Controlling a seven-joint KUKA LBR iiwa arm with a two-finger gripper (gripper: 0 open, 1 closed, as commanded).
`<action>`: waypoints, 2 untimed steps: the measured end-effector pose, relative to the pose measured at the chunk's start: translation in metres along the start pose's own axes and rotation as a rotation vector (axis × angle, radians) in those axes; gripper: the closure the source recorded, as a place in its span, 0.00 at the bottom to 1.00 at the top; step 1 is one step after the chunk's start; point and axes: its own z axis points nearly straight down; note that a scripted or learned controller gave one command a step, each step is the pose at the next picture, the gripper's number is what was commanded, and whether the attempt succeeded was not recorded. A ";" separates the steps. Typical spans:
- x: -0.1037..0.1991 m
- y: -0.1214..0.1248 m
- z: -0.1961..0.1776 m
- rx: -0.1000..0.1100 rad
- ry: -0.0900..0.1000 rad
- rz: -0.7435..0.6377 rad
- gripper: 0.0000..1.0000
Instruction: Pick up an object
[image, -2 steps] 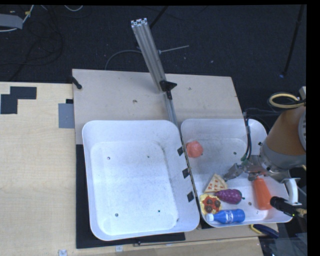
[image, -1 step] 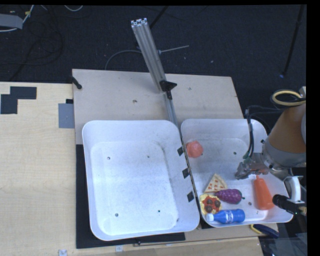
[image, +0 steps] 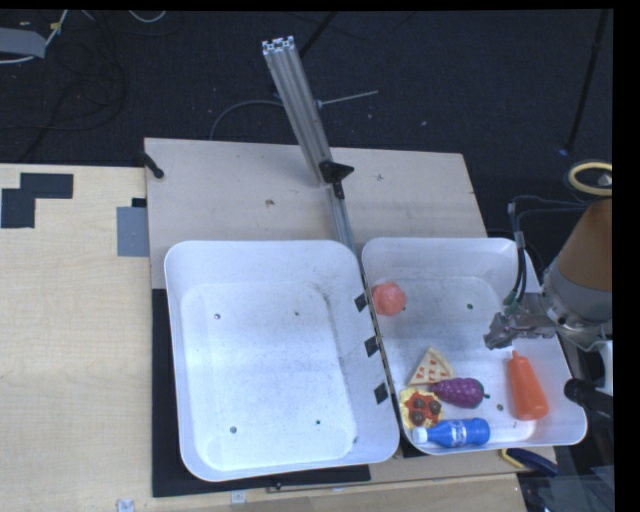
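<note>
2 white bins (image: 200, 262), end effector (image: 505, 333) above orange bottle (image: 525, 388) in right bin, grip state unclear, nothing visibly held

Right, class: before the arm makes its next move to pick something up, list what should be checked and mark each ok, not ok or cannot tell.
1. Objects within the right bin: ok; pink ball, wedge, purple piece, blue bottle, orange bottle.
2. Hand over that bin: ok, near its right side.
3. Nearest target: ok, the orange bottle lies just below the hand.
4. Hand holding something: cannot tell.
5. Target free of neighbours: ok, the orange bottle lies apart from the cluster.
6. Pink ball against the bin's left wall: not ok for an easy grasp.
</note>
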 end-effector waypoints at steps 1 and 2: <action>-0.009 0.005 -0.047 -0.001 0.000 -0.001 1.00; -0.009 0.006 -0.099 -0.002 0.000 -0.001 1.00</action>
